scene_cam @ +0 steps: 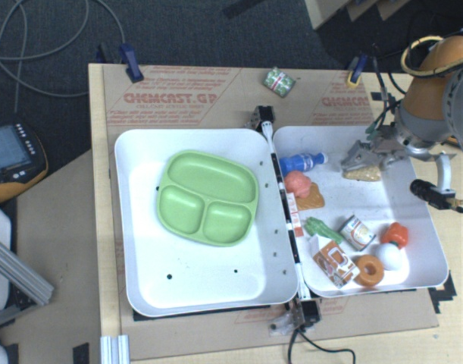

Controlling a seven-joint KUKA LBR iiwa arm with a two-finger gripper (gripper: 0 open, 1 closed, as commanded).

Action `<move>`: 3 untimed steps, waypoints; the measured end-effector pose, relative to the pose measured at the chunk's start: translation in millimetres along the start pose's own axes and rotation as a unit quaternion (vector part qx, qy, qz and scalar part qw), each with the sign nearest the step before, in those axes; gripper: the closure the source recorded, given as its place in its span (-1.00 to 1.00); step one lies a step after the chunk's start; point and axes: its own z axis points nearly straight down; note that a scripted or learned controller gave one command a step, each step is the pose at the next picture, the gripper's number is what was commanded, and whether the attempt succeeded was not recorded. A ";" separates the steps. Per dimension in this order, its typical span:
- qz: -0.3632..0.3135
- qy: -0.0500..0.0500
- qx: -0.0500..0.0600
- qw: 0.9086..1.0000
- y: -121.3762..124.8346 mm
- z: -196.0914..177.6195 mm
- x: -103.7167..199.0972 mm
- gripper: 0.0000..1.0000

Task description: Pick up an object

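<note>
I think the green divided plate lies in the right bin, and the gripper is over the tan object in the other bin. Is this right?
Not quite. The camera view shows the green divided plate in the left bin, not the right one. The gripper is over the tan object in the right bin.

Two white bins [132, 226], one green plate [207, 197], one blue bottle [301, 161].

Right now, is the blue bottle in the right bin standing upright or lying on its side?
Lying on its side. The blue bottle rests flat on the floor of the right bin, its white cap pointing toward the hand.
</note>
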 end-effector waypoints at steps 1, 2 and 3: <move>-0.001 0.006 0.004 1.000 -88.7 0.8 -8.9 -1.00; 0.000 0.000 0.000 1.000 -26.5 0.1 32.4 -1.00; 0.001 0.000 0.000 1.000 1.1 0.0 9.1 -1.00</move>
